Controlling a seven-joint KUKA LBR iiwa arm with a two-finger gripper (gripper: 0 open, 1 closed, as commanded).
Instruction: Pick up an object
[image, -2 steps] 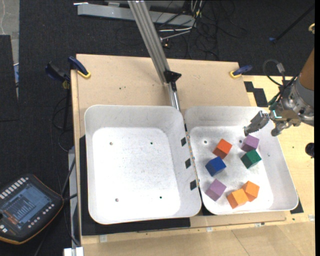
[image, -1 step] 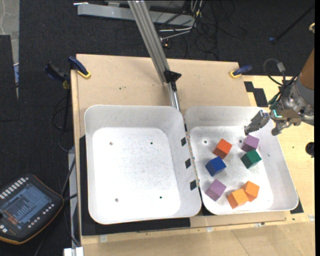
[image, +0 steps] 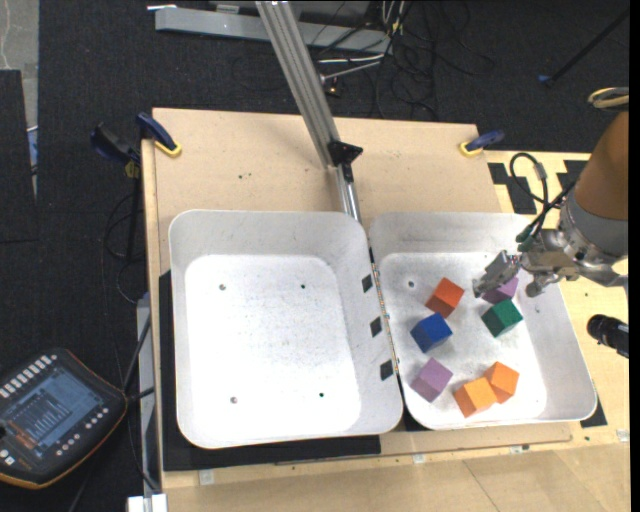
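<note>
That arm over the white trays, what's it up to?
It is trying to pick up a toy block. The gripper hangs over the right bin, just above a purple block beside a green block. Nothing is visibly lifted yet. Orange, blue and another purple block lie loose in that bin, next to the left bin.

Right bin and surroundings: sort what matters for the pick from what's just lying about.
For the pick:
claw
orange cubes
blue cube
green cube
purple cube
right bin

Lying about:
left bin
pendant
clamps
</note>
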